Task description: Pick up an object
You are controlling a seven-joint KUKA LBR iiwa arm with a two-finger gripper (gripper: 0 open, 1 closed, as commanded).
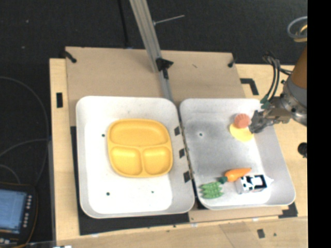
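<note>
Sitting in left bin (93, 200): yellow divided plate (139, 147), glossy moulded plastic, three compartments. Lying along near edge of right bin (207, 118): green leafy toy (211, 190), orange carrot (237, 174), black-and-white boxy toy (253, 183). Resting near far right corner: pink rounded toy (241, 120) touching pale yellow flat piece (241, 133). Hovering just beside those: claw (257, 122), opening impossible to tell, nothing visibly held. Advising: centring over pink toy, descending straight, closing across its rounded sides.

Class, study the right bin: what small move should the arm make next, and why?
Probably a short descent: the gripper hovers at the pink and yellow toy near the right bin's far edge, and nothing shows between its jaws yet.
</note>
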